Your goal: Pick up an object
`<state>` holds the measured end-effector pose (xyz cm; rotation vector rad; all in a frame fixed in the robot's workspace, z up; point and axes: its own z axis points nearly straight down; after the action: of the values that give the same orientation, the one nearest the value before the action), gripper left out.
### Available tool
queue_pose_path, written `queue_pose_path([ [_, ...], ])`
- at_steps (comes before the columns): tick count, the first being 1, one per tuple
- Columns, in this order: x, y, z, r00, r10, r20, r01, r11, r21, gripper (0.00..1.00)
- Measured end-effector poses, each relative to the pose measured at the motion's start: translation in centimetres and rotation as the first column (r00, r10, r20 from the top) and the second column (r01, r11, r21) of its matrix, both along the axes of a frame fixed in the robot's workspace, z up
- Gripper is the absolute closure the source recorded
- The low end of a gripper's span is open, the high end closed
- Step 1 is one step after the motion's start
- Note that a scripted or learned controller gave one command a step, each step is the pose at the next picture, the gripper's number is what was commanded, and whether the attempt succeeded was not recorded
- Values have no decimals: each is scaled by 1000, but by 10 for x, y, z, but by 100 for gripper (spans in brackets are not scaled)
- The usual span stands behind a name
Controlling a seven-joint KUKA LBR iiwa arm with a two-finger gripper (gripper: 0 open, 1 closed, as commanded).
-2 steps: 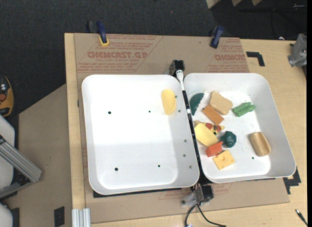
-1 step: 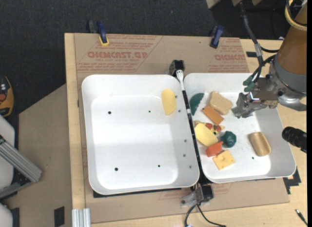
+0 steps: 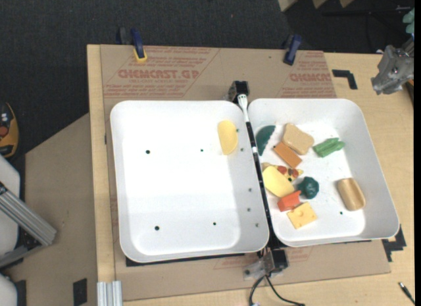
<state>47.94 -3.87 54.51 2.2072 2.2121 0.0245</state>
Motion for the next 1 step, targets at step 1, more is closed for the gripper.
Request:
queue_pose_path([
  [1, -2, 70, -170, 999, 5, -42, -5, 1000, 1, 100],
])
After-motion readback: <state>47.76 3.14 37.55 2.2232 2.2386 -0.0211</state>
